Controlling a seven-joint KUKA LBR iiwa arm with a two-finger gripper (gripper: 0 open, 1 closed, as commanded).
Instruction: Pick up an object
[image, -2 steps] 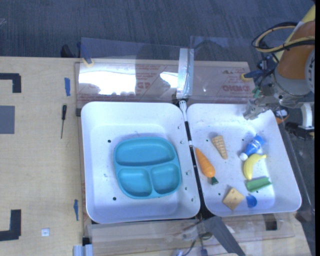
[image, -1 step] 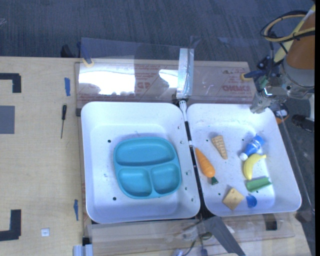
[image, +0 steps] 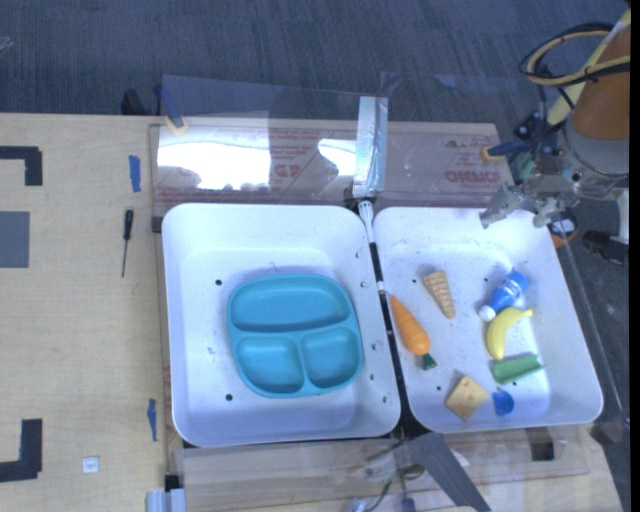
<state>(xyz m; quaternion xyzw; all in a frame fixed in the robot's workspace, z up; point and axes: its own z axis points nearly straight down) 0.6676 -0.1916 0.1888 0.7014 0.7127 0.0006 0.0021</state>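
The right bin (image: 575, 400) holds several toy foods: an orange carrot (image: 410, 327), a tan cone-shaped piece (image: 438, 292), a blue and white bottle (image: 506, 291), a yellow banana (image: 505, 330), a green piece (image: 517, 367), a tan wedge (image: 466, 396) and a small blue piece (image: 502, 402). My gripper (image: 525, 212) hangs over the bin's far right corner, above and behind the bottle. Its fingers stand open with nothing between them.
The left bin (image: 190, 250) holds a blue divided plate (image: 294, 333). A clear plastic sheet and a metal strip (image: 370, 150) lie behind the bins. Yellow cables (image: 560, 50) loop near the arm at top right.
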